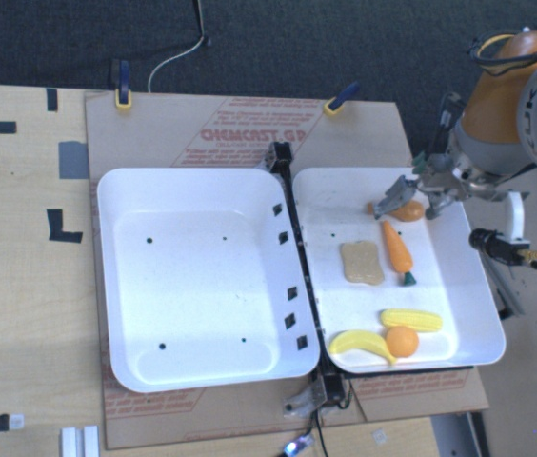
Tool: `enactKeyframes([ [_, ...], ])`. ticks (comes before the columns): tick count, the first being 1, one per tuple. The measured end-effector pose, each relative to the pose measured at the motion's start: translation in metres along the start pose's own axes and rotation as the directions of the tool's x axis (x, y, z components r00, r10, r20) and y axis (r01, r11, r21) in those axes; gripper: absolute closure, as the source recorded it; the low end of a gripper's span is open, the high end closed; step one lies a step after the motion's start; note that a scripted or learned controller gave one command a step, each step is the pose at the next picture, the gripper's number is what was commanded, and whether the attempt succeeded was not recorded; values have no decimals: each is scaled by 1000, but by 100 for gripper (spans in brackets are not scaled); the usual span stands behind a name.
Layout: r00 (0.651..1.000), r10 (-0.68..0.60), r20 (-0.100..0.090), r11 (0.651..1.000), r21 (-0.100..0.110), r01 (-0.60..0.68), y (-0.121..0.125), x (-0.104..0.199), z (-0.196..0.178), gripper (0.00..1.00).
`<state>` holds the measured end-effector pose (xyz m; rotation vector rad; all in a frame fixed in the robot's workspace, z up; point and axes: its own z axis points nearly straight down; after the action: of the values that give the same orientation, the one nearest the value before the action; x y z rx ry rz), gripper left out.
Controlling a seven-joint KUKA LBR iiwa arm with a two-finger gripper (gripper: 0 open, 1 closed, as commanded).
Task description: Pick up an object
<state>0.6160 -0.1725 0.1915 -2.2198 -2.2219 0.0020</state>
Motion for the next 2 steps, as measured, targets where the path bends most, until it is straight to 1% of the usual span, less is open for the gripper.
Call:
enactKeyframes([
  [1, 1000, -3, -3, 1000, 8, 3, -23, 52, 109, 0],
  [2, 1000, 0, -1, 1000, 0, 0, -21, 49, 103, 0],
])
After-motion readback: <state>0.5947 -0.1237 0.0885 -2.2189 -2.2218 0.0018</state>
